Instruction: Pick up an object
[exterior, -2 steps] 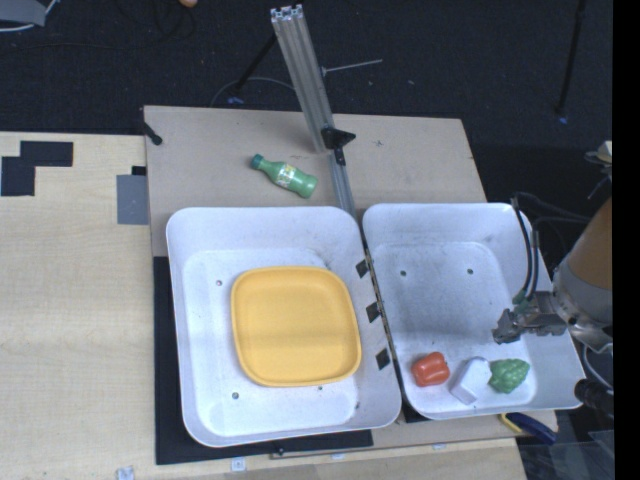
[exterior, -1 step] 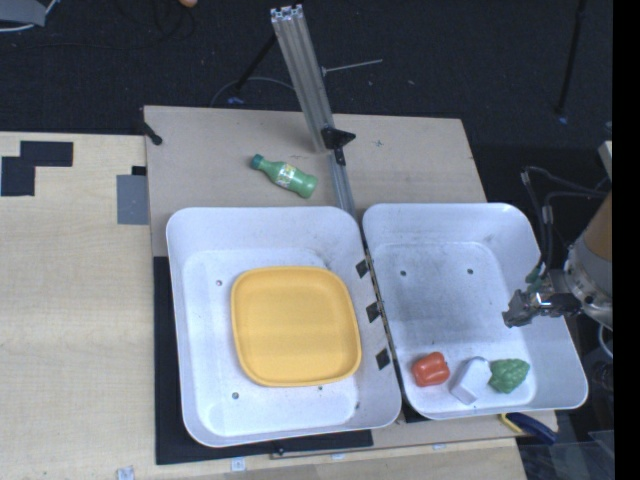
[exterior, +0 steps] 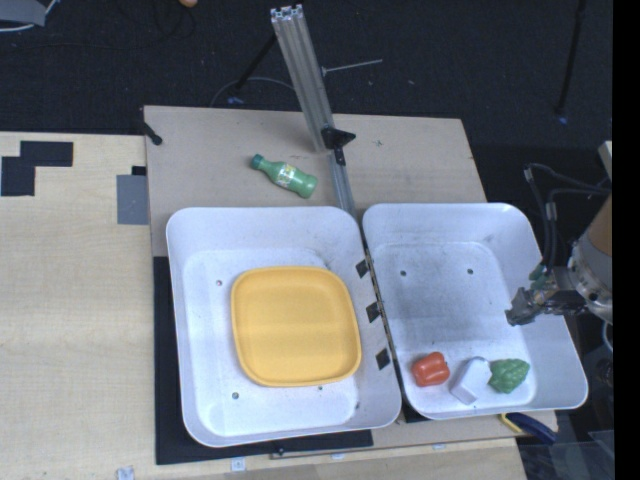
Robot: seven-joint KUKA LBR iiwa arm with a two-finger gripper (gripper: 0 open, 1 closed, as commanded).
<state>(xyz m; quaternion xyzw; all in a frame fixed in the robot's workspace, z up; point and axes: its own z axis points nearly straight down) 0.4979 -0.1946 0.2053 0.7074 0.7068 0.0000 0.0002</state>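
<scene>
1. Nearest the camera, along the front wall of the right bin, three small items lie in a row: one red-orange pepper-shaped piece, one white block and one green leafy lump
2. Red-orange piece: rounded and glossy with a small dark green stem on top; it sits leftmost of the three, slightly apart from the white block
3. White block: angular, tilted on one edge, a greyish shaded face towards the front; its right side is touching or very nearly touching the green lump, and which of these cannot be told
4. Green lump: bumpy, irregular outline, bright green; it lies rightmost, near the bin's front right corner
5. Left bin: holds one yellow plate, square with rounded corners and a raised rim, lying flat about the middle of the floor
6. Bench behind the bins: one small green bottle lying on its side, with a pale label band, well apart from both bins
7. Count: two bins, three small items in the right one, one plate in the left one, one bottle outside
8. Gripper: positioned over the right bin's right wall, above and behind the green lump, clear of all three items; nothing is seen between its fingers, and how far they stand apart cannot be told, the tip being dark and small
</scene>
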